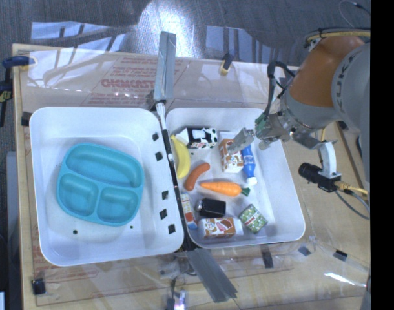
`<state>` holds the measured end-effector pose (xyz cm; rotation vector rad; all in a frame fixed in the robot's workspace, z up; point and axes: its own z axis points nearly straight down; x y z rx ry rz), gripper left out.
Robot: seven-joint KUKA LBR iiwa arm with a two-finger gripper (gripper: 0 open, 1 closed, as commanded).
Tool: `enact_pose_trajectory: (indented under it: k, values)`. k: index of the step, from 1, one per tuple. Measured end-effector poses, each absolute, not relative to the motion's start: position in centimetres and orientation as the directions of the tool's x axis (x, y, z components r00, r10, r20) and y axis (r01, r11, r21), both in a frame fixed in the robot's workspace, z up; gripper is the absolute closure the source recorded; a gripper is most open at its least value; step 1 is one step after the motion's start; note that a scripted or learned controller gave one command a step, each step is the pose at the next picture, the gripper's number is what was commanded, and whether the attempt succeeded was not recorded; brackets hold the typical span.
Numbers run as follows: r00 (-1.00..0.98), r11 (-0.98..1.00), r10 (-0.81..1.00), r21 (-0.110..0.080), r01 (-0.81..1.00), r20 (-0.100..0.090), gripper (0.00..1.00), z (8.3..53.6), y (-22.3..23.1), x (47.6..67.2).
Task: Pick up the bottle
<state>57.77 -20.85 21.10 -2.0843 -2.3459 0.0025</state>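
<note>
A grey robot arm with an orange band reaches in from three o'clock over a table holding two white bins. Its tool [247,136] hangs low over the right bin [289,192], just above the top end of the bottle [248,162], a small blue-and-white bottle lying among toy food at the bin's two o'clock side. Whether the tool is open or closed cannot be told from here.

The step looks like the approach: nothing sits between the fingers. The next move likely calls for a descent onto the bottle, avoiding the carton [231,155] touching it at nine o'clock and the carrot [221,188] just below.

The left bin [42,134] holds a blue divided tray [100,184]. Red writing on a sheet [129,76] at twelve o'clock is too blurred to read; the labels are illegible.
</note>
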Motion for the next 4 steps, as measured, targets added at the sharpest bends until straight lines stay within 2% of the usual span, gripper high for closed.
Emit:
enact_pose_trajectory:
  k: [1,2,3,4]
  values:
    - [-0.056,0.056,0.998,-0.002,0.998,-0.001,0.0,21.6,-21.1,57.9]
    - [-0.213,0.213,0.977,-0.003,0.977,0.001,0.0,22.0,-21.0,53.9]
    - [-0.229,0.229,0.973,-0.002,0.973,0.0,0.0,19.8,-21.1,57.1]
    - [-0.243,0.243,0.97,-0.001,0.97,0.0,0.0,21.2,-21.1,57.3]
